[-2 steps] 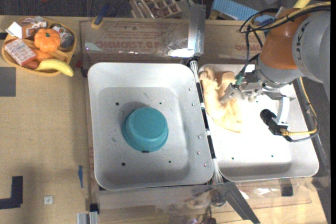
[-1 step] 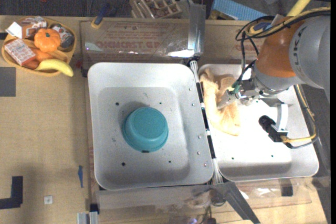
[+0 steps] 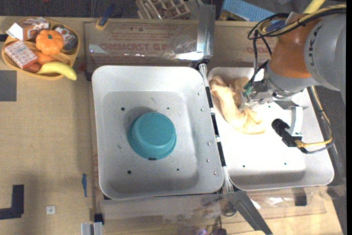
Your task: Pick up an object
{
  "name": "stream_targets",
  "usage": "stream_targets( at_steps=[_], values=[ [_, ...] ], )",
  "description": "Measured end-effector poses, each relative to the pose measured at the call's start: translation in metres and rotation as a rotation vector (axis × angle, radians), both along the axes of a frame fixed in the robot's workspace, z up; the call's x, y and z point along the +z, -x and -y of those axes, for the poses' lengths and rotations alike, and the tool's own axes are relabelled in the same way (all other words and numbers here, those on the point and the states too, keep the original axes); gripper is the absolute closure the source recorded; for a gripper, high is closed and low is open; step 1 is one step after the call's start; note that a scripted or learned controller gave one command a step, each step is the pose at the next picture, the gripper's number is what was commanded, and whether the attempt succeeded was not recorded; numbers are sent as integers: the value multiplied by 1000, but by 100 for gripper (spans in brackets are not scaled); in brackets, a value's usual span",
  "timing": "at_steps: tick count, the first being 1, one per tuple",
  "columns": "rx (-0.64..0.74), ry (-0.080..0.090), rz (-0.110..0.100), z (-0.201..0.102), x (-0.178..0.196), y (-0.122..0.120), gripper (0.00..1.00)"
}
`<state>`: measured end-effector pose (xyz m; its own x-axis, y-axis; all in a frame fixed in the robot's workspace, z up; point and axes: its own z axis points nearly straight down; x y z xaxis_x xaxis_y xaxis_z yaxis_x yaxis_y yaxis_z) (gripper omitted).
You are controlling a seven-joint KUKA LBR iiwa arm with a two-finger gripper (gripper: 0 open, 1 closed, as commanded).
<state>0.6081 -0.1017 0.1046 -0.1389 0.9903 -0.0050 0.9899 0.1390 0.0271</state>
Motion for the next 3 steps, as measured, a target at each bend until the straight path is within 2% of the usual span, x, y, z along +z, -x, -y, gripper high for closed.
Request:
stream_targets(
  at_steps=[1,2,3],
  values=[
    [0,1,-1,1,0,0,0],
    [-4,1,2,2,8,-1,100],
    [-204,-2,-26,-15,79,5,100]
  ],
)
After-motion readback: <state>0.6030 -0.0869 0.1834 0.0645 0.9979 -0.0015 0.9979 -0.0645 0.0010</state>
